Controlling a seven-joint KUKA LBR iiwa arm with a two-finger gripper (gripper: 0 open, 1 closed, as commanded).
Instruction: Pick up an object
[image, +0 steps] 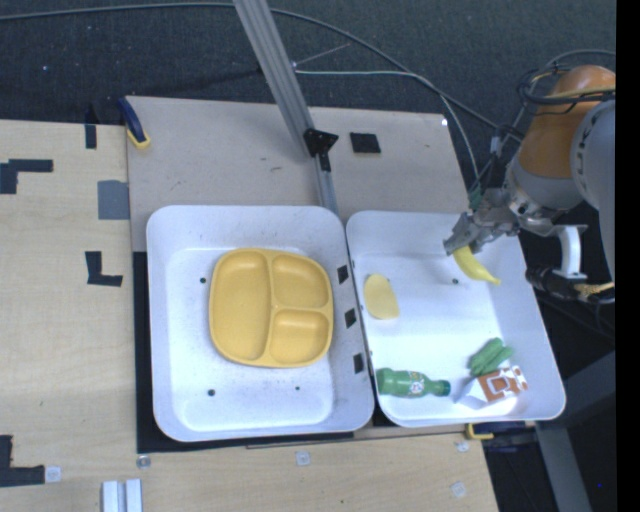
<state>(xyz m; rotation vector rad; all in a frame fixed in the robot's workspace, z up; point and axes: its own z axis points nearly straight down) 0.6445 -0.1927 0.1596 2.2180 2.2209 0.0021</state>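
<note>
My gripper (468, 243) hangs over the upper part of the right bin (430, 228), on the grey arm with its orange band. A yellow banana (479, 268) sits right under the fingertips, and its upper end is pinched between the fingers. Other things lie in the same bin: a pale yellow slice-shaped piece (381, 297) at the left, a green bottle (410, 383) on its side at the front, and a green vegetable toy (488, 355) beside a small red and white carton (499, 385) at the front right.
The left bin (180, 300) bears a yellow divided plate (270, 306). A slanted metal pole (290, 90) rises behind the two bins, and cables run past the arm at the right. A blue and yellow clamp (133, 122) sits at the bench's back left.
</note>
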